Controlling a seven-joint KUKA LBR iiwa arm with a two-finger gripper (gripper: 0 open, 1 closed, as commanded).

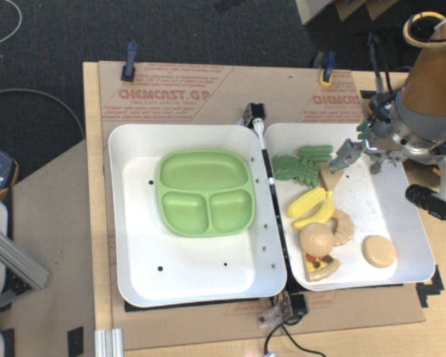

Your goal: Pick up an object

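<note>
The right bin [409, 222] holds several toy foods: a green leafy piece [301, 163], a tan wedge [329, 177], a yellow banana [312, 205], a round brown bun [317, 238], a pizza slice [321, 265] and a round tan biscuit [378, 251]. My gripper [361, 158] hovers over the bin's upper part, just right of the tan wedge and the green piece. It is open, and nothing sits between its fingers [346, 156].
The left bin [134, 251] carries a green divided plate [206, 192]. A black-studded divider [270, 199] separates the two bins. Blue clamps [128, 60] pin the cardboard base at the back. The arm's grey and orange body [431, 88] stands over the right bin's far corner.
</note>
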